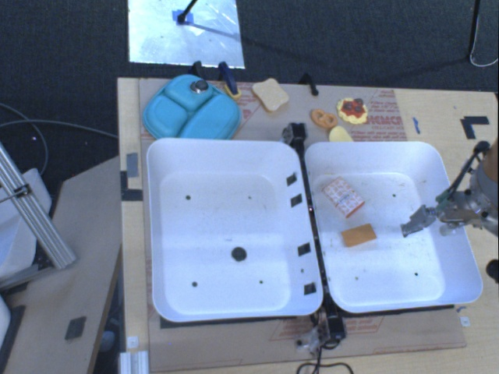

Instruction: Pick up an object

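Two shallow white bins sit side by side on the bench, and the right bin carries two things: one small red-and-white patterned packet, boxy and lying tilted near the bin's middle, and one orange-tan block, spongy-looking and rectangular, just below and to the right of the packet, a clear gap between them. The left bin has one small dark round disc on its floor. Both bins look like smooth moulded plastic with rounded corners.

Over at the right edge, the arm comes in low across the right bin's rim, wrist angled toward the left. Its tool points toward the orange-tan block but sits well apart from it, nothing between the fingers; whether they are spread or closed, I cannot tell from up here.

Behind the bins, along the far strip of the bench: one turquoise divided plate with a small metal knob on top, glossy plastic; one toy slice of toast; one pretzel-shaped piece; one round yellow piece topped with red; one pale yellow rounded piece touching the right bin's far rim.
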You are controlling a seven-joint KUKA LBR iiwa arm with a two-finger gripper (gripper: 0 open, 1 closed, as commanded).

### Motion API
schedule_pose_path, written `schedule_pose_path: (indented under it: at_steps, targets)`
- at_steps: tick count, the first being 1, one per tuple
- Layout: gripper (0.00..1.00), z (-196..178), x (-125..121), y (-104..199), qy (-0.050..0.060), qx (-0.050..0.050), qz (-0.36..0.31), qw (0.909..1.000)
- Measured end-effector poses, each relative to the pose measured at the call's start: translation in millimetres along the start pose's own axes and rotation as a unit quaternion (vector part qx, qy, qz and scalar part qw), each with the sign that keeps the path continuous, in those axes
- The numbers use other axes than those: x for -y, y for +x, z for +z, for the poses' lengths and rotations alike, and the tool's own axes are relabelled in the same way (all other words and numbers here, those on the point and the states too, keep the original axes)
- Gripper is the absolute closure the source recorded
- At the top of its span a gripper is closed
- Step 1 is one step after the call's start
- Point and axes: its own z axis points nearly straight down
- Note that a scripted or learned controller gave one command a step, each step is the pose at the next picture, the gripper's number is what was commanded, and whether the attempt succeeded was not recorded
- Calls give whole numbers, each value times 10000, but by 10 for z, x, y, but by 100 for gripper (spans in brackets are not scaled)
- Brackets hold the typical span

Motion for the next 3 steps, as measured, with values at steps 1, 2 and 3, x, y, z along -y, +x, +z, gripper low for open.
schedule_pose_path:
  at_steps: [1, 2, 3]
  targets:
    - [0, 1230, 43, 485, -33, 15, -18, 10000]
    - [0, 1184, 65, 193, -32, -20, 1, 10000]
    - [0, 1068, 93, -236, -9, 13, 21, 10000]
